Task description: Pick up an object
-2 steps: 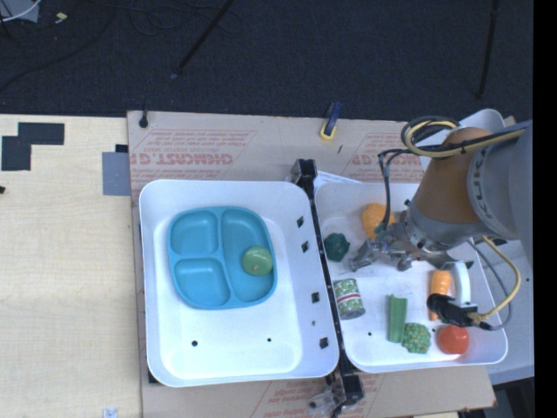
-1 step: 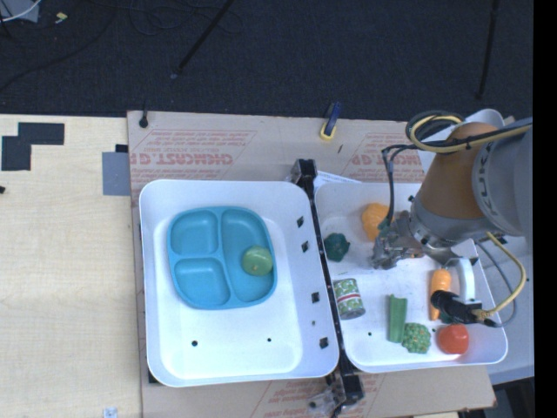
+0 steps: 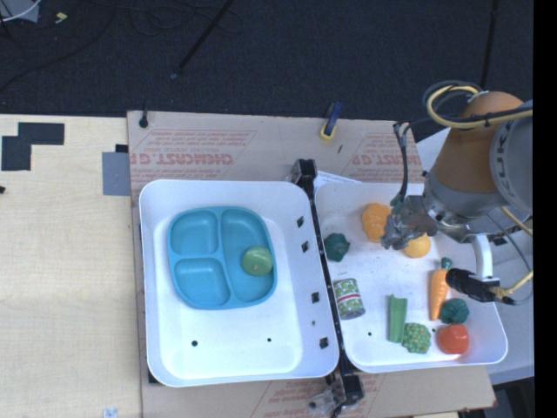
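Note:
My gripper (image 3: 398,236) hangs low over the right bin (image 3: 374,351), near its back. It sits between an orange fruit (image 3: 375,219) on its left and a yellow fruit (image 3: 419,247) on its right, close to both. Nothing shows between its fingers. Further objects lie in this bin: a dark green piece (image 3: 336,246), a labelled can (image 3: 348,297), a green stick (image 3: 397,317), a broccoli floret (image 3: 416,338), a carrot (image 3: 437,292), a dark green floret (image 3: 454,311) and a red tomato (image 3: 452,340).
The left bin (image 3: 174,355) holds a blue divided plate (image 3: 218,257) with a green ball (image 3: 257,260) in its right compartment. A black divider (image 3: 320,268) runs between the bins. Cables and a white-and-black tool (image 3: 481,268) hang by the arm at the right.

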`<state>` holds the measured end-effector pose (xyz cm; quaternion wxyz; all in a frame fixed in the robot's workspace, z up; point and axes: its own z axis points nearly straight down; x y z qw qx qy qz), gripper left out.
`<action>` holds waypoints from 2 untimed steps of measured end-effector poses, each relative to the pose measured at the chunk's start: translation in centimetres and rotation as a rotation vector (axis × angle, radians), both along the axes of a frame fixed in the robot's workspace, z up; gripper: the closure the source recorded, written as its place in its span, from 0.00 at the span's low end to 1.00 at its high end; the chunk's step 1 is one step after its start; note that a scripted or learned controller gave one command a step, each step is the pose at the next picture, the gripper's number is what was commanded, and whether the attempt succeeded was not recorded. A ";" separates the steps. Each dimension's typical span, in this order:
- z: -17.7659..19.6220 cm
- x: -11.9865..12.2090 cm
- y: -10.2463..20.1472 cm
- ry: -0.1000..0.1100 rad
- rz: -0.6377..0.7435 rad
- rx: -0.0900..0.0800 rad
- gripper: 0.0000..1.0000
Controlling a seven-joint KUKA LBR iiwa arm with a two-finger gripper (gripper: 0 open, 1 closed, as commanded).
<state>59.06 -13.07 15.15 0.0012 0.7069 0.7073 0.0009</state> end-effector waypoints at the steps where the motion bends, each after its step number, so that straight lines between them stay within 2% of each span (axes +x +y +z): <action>1: 5.2 1.1 -0.3 0.000 0.000 0.000 1.00; 2: 7.7 1.1 -0.4 0.003 0.001 0.001 1.00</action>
